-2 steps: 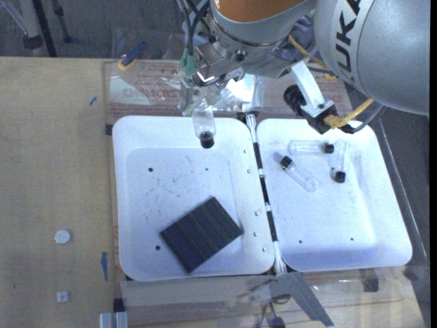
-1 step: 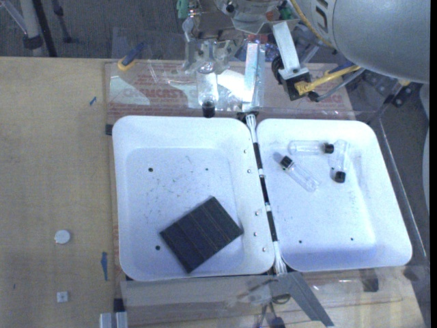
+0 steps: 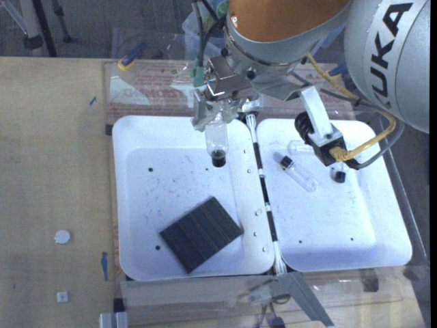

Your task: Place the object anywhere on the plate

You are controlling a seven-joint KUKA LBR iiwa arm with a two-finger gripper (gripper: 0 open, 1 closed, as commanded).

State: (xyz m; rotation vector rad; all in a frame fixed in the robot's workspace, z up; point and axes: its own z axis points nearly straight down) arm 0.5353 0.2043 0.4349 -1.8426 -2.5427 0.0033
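My gripper (image 3: 217,120) hangs over the back right part of the left bin (image 3: 136,183). It is shut on a clear plastic tube (image 3: 217,141) that points straight down, its black cap (image 3: 218,158) at the lower end just above the bin floor. The plate (image 3: 201,233), a dark grey ribbed square, lies flat at the front of the same bin, well in front of the tube and slightly to its left. The arm's orange band and grey wrist cover the back edge of both bins.
In the right bin (image 3: 355,231) lie another clear tube with a black cap (image 3: 298,170) and a small black piece (image 3: 338,176), near a black-and-white cable fitting (image 3: 315,130). A ridge (image 3: 263,190) divides the bins.
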